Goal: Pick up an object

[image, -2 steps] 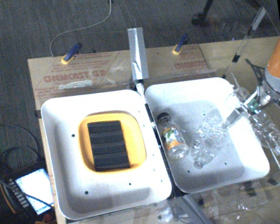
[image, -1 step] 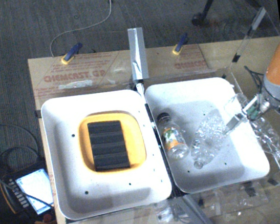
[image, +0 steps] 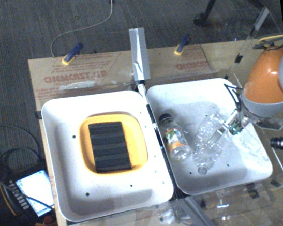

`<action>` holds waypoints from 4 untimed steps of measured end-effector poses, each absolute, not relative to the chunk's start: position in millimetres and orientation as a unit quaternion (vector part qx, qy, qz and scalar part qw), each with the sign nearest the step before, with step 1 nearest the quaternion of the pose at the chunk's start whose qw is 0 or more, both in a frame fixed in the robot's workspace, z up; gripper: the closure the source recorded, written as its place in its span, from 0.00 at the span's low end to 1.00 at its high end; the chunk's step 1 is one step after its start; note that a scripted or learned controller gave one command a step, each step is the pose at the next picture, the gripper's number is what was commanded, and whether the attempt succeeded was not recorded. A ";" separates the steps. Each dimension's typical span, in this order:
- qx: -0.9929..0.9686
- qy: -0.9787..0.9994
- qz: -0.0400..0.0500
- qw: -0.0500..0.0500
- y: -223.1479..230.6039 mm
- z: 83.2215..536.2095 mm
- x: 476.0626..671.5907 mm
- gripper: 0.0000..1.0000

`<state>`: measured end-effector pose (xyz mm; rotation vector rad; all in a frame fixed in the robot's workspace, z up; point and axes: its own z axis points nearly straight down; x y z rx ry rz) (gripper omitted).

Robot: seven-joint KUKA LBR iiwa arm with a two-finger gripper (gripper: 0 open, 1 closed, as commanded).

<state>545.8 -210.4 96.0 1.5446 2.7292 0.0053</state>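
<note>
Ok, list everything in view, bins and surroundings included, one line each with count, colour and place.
white bins: two, white, side by side on the bench
yellow tray: one, yellow, in the left bin
black ridged block: one, black, lying on the yellow tray
small bottle: one, clear with dark cap and orange label, at the right bin's left side
crumpled clear bottles: clear, count unclear, middle of the right bin
clamps: two, blue and yellow, at the board's far edge
arm: one, orange and grey, over the right bin's right edge
gripper: one, dark, beside the crumpled clear bottles

Clear bottles (image: 187,142) lying in right bin (image: 254,170)
</note>
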 end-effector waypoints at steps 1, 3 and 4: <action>0.440 0.898 0.004 0.004 -218.3 95.0 525.5 0.00; 0.474 0.880 0.000 0.001 -207.7 155.5 595.3 0.00; 0.458 0.889 0.001 0.008 -157.2 92.8 580.8 0.00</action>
